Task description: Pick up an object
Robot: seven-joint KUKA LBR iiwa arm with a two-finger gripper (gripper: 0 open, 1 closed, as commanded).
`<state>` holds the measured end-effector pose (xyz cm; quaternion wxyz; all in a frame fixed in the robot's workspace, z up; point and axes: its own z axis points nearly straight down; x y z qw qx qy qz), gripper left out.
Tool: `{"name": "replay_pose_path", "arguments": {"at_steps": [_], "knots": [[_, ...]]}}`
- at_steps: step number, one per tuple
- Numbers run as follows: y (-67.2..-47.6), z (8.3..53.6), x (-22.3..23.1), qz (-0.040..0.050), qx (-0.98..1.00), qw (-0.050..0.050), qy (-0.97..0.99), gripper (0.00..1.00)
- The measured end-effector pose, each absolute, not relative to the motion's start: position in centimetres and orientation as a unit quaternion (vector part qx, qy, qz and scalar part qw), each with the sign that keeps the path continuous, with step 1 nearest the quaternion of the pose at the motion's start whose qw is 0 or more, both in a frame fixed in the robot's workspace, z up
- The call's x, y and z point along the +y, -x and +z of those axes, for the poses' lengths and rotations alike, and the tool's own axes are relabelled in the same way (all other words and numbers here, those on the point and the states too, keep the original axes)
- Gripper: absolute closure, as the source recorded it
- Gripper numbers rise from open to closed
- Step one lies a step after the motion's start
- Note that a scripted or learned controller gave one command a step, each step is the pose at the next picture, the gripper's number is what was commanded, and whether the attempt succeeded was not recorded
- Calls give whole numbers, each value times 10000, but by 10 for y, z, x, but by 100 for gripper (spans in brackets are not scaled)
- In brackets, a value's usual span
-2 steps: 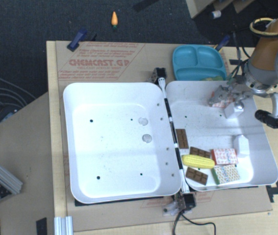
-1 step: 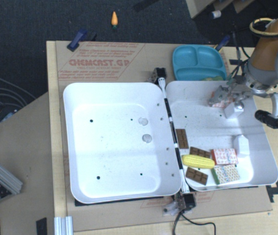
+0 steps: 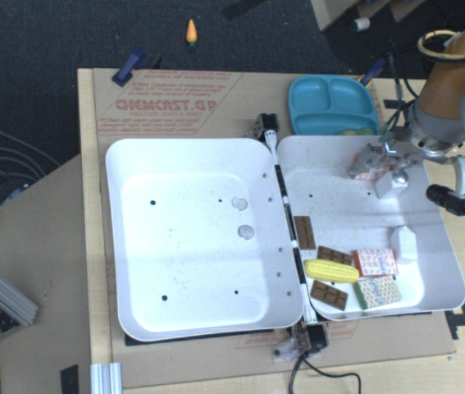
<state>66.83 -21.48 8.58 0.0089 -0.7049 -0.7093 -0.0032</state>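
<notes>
The bench (image 3: 175,105) carries the left bin (image 3: 195,236) and right bin (image 3: 429,245). The arm (image 3: 449,89) positions the gripper (image 3: 384,171) above the right bin's far section; its state cannot be determined. The corn cob (image 3: 331,270), chocolate bars (image 3: 328,294) and patterned blocks (image 3: 377,290) lie clustered at the near edge.

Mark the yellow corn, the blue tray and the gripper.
yellow corn (image 3: 331,270), camera view, middle of the cob.
blue tray (image 3: 332,105), camera view, its bare left compartment.
gripper (image 3: 382,172), camera view, at the fingertips over the right bin.
</notes>
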Motion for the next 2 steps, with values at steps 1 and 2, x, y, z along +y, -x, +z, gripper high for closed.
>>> {"name": "replay_pose_path", "arguments": {"at_steps": [1, 2], "knots": [[-668, 86, -215, -32, -7093, 89, 7049, 0], [-668, 86, -215, -31, -7093, 90, 7049, 0]]}}
